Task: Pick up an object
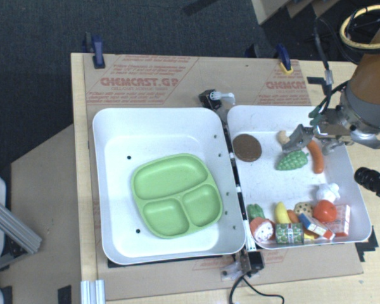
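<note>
Left bin (114,170), at 9 o'clock: green divided plate (176,195). Right bin (358,198): toy pile at 5 o'clock. Gripper (310,138) low at 2 o'clock, over green toy (292,161) and orange carrot (316,158); grip state: cannot tell. Judged approach step; next calls for closing squarely, then lifting.

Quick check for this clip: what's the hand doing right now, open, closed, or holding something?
Hand: low in the right bin, right by the green bumpy toy and the orange carrot-like piece; open or closed cannot be told, and no hold is visible.
</note>
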You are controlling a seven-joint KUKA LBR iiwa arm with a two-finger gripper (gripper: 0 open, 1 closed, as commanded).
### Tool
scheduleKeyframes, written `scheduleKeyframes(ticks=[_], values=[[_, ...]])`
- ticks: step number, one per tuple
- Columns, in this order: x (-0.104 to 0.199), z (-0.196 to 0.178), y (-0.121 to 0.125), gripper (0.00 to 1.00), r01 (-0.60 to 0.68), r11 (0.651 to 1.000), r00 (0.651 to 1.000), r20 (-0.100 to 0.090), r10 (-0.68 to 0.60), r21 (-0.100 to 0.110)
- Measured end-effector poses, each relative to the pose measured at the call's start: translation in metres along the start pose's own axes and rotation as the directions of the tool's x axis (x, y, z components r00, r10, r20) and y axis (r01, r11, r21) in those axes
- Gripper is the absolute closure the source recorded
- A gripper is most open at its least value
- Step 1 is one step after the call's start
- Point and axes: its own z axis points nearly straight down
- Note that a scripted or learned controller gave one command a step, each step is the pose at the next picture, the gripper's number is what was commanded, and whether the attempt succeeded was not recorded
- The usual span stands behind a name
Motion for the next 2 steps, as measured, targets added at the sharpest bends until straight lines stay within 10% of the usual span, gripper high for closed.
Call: scheduleKeyframes(ticks=[2], values=[[-0.098, 0.195, 0.099, 0.0, -0.001, 1.0, 1.0, 0.001, 0.001, -0.004]])
